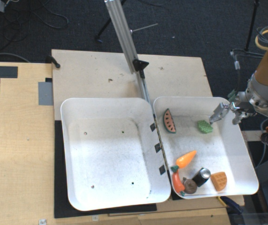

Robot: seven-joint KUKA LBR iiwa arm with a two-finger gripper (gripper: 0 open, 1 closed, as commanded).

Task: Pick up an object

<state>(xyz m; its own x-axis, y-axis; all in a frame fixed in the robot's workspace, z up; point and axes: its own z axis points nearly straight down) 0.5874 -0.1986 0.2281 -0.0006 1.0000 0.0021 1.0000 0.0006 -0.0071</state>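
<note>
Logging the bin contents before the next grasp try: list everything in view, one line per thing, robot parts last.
left bin: 1, white, left half of the bench
right bin: 1, white, beside the left bin
watermelon slice: 1, red with green rind, right bin, upper left
green block: 1, green, right bin, upper middle, just below the gripper
carrot: 1, orange, right bin, lower left
red pepper: 1, red-orange, right bin, bottom left corner
brown lump: 1, brown, beside the pepper
can: 1, black, right bin, bottom
orange piece: 1, orange, right of the can
metal rail: 1, silver, slanting above the bins
gripper: 1, grey, over the right bin's upper right
</note>
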